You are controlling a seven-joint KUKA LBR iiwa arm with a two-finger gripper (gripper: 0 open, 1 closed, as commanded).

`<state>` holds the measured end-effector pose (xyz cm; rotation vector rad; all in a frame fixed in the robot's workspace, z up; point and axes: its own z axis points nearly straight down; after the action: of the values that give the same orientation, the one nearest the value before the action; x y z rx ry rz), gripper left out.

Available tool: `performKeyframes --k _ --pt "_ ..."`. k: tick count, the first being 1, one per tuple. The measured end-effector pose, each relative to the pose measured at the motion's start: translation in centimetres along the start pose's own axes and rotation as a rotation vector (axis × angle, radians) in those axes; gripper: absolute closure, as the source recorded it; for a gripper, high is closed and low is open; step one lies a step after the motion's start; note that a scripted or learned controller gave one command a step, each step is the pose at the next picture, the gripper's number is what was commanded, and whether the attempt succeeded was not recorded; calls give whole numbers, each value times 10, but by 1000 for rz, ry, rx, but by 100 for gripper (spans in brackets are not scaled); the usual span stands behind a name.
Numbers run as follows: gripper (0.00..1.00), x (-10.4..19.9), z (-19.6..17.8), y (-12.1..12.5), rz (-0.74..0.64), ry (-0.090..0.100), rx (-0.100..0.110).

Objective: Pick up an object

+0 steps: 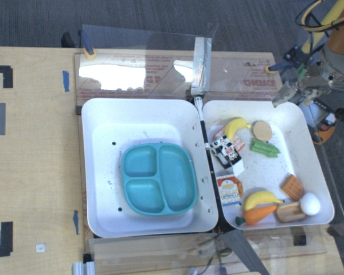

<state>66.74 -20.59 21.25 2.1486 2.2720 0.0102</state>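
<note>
A robot's tool (289, 93) hangs at the upper right of the scene, just past the far right corner of the right-hand shallow white plastic bin (318, 171), and whether it is apart or together cannot be told from here. It carries nothing that can be seen. All the toy food lies below and to the left of the tool, inside that right bin. Nearest to it are a round tan biscuit-like disc (262, 130), a curved yellow plastic banana (235, 128) and a green pea pod (265, 148), set close together. Further from the tool, toward the bin's left wall, sit a small black-and-white patterned carton (225, 149) and a flat white-and-orange printed packet (229, 189). Farthest from the tool, along the bin's near edge, are a second yellow banana (262, 198), an orange carrot (257, 214) touching it, a brown bread-shaped piece (289, 212), a white egg (310, 204) and an orange-brown waffle square (292, 186). Well away to the tool's left, the left-hand shallow white bin (97, 153) holds a turquoise three-compartment plastic plate (159, 177). Both bins rest on a pale wooden desk (31, 153).
</note>
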Motion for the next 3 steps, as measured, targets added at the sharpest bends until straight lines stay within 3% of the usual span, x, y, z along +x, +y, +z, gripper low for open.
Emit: performKeyframes --k 1,2,3 --pt "0 10 109 -4 -92 10 24" --pt "0 18 126 -46 7 6 13" --pt "100 17 113 -44 7 4 8"
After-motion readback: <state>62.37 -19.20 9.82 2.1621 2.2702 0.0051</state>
